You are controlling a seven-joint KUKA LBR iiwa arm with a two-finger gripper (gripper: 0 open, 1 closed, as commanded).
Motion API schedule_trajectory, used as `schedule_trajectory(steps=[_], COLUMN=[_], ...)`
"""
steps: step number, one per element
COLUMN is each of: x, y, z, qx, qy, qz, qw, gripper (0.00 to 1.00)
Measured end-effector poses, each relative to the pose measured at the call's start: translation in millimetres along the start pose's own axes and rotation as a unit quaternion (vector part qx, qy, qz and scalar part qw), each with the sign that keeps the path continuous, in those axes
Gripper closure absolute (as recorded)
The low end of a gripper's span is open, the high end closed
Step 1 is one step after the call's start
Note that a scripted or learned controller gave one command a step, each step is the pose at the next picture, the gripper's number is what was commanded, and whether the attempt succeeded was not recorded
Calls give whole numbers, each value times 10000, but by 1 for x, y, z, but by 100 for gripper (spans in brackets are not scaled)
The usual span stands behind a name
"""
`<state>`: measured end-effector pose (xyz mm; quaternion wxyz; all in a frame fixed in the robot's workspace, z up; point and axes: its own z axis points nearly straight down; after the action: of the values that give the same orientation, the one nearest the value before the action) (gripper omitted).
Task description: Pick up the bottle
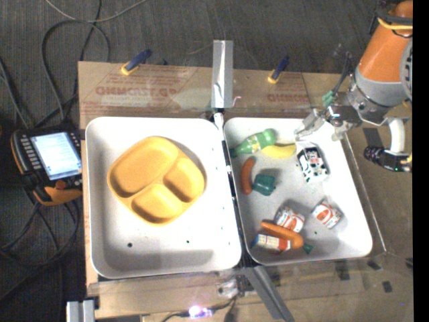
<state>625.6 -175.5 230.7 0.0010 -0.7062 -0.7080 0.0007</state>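
Approach step: gripper [310, 125], finger state indiscernible, hovers over the right bin's [358, 200] far edge, near the green bottle [255, 142] lying beside a banana [278, 151]; next, descend leftward onto bottle.

From my seat the arm [385, 52] runs off the upper right of the frame. I cannot read the labels on the two small cans [308, 217] at lower right, and the tablet [48, 151] screen at left is too blurred.

Dark carpet [100, 19] is lying under cables [60, 29]; a lit pendant [50, 154] is glowing beside the bench [167, 89].
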Motion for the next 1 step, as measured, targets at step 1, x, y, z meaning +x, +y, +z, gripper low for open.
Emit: schedule_trajectory(steps=[1], x=[74], y=[18], z=[57], qx=[3], qy=[-5], qz=[-23], qw=[10000], gripper=[0])
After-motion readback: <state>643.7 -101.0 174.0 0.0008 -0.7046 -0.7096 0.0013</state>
